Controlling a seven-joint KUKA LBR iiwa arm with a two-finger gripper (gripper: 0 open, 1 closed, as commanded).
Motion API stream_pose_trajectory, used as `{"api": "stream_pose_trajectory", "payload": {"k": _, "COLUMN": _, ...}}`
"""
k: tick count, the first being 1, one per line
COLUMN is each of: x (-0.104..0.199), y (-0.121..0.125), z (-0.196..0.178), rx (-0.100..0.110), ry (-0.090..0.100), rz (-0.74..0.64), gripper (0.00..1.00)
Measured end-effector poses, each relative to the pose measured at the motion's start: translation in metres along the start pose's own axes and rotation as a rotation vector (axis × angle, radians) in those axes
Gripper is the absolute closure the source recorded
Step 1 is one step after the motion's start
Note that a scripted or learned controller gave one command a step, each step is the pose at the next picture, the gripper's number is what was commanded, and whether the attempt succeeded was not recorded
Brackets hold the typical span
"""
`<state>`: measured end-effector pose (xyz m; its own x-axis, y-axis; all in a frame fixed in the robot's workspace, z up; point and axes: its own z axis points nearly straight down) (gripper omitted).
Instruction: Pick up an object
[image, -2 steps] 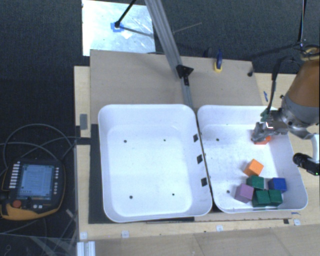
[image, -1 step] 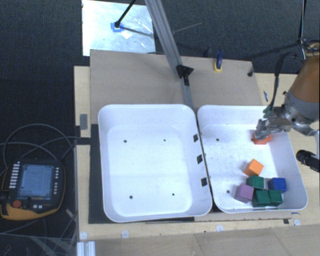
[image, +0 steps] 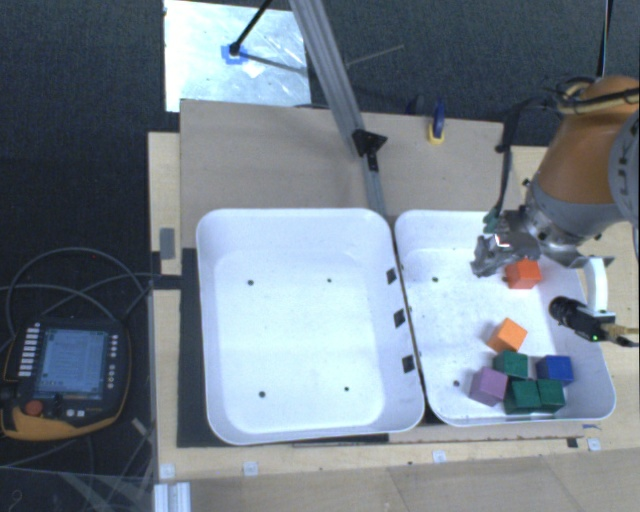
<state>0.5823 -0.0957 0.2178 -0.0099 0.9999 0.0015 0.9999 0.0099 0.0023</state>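
Orange block (image: 522, 273): small cube with flat matte faces, in the right bin (image: 440, 300), square-sided with no clear long axis, touching the gripper (image: 492, 256)
Gripper: grey metal, over the right bin's far part; cannot tell whether it is apart or together
Neighbours: lighter orange block (image: 511, 334), green blocks (image: 523, 383), blue block (image: 556, 368) and purple block (image: 489, 385), clustered in the right bin's near corner, well apart from the gripper
Left bin (image: 300, 230): smooth white plastic, beside the right bin
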Motion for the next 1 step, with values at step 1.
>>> {"api": "stream_pose_trajectory", "payload": {"k": 1, "x": 0.0556, "y": 0.0073, "z": -0.0120, "rx": -0.001, "ry": 0.001, "rz": -0.002, "gripper": 1.00}}
